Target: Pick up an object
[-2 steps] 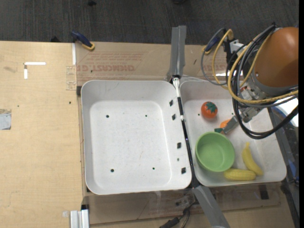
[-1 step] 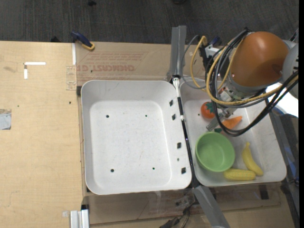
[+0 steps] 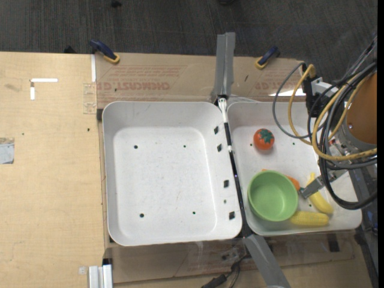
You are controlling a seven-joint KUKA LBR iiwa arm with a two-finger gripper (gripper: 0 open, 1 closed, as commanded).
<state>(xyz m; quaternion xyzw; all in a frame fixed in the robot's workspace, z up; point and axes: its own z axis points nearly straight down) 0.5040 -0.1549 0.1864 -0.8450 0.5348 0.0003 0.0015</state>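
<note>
Tomato (image 3: 263, 138) (round, glossy red) beside smooth green bowl (image 3: 273, 195); gripper (image 3: 312, 189) jaws unclear.

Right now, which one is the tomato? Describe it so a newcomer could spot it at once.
Start at the right-hand white bin. The tomato sits alone toward its far side, above the green bowl in the view. It is the one round red thing with a green top; the yellow pieces lie low by the bowl.
</note>
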